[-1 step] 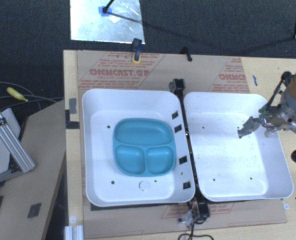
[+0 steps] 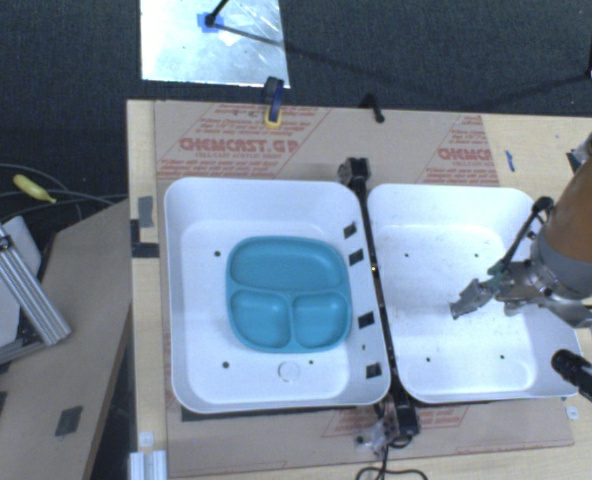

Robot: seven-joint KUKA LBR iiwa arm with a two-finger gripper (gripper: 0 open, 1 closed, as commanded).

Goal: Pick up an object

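Blue divided plate [image 2: 287,293] lay centred in left bin [image 2: 191,228], nearer its front edge. Gripper [image 2: 466,301] hovered over right bin [image 2: 416,368] (mid-right area), fingers slightly spread, pinching nothing.

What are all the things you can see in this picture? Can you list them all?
plate: one, blue, three compartments, lying flat in the left bin
small disc: one, clear or whitish, left bin floor, just below the plate
left bin: one, white, left half of the bench
right bin: one, white, right half of the bench
black clips: several, black, along the seam between the bins
bench board: one, brown with red lettering, under both bins
shiny sheet: one, silver, on the dark floor above the bench
arm: one, grey with orange band, reaching in from the right
gripper: one, grey, over the right bin
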